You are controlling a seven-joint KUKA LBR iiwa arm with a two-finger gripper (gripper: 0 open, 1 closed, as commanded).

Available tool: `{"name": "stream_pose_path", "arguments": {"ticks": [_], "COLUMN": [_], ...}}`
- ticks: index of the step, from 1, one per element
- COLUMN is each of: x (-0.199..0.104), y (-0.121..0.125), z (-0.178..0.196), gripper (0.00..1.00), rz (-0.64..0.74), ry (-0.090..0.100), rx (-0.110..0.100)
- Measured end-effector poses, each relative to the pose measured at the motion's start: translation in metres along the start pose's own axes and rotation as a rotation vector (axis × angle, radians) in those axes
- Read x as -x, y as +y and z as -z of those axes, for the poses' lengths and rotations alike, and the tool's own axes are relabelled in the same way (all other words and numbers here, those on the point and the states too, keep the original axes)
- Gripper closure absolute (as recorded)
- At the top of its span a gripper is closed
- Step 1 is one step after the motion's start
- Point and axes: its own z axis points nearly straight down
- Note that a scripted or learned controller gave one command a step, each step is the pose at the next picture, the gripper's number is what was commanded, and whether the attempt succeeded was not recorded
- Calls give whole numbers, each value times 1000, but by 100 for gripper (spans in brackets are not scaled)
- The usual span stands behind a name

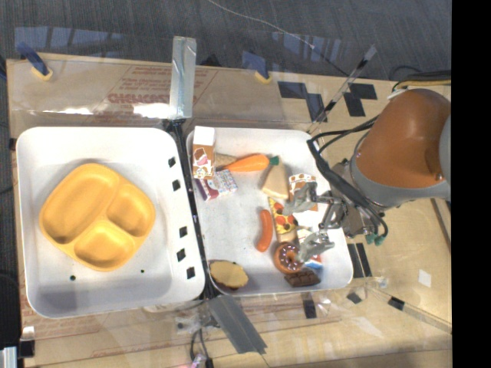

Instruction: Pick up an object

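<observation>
The left bin filled the left half of the frame and held one thing — a yellow divided plate, lying flat at its middle; the right bin held the toy food, crowded toward its right wall, probably because that side lay nearest the arm; the arm came in from the right edge, its gripper low over that crowd; whether the claw was wide, narrow or gripping anything I could not tell. Candidates for picking: a carrot at upper centre, a sausage mid-bin, a chocolate doughnut just beside the gripper, a cookie at the bottom edge — all resting on the bin floor.
</observation>
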Motion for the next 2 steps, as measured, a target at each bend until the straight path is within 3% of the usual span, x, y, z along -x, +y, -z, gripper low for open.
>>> {"name": "stream_pose_path", "arguments": {"ticks": [1,2], "x": [29,33], "y": [-7,-5], "z": [-103,-121], "gripper": [0,0], "rz": [-335,-420], "ry": [5,-24], "rx": [2,-2]}}
